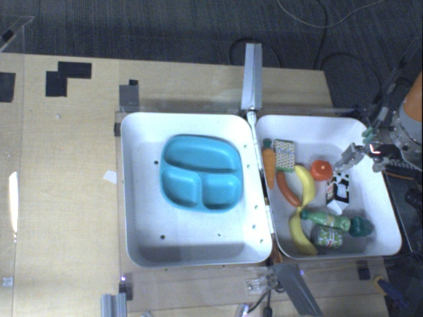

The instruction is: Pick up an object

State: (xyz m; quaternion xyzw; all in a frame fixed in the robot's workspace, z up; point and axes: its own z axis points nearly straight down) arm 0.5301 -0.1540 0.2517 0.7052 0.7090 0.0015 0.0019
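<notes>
Gripper [350, 156] hangs open and empty, apparently, at right bin's [391, 207] far-right side, just right of the orange-red round toy [321, 170]; best target is that toy, isolated from the bananas [305, 183], approached straight down.

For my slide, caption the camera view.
Gripper hovers over the right bin of toy food; a blue tray sits in the left bin.
</notes>
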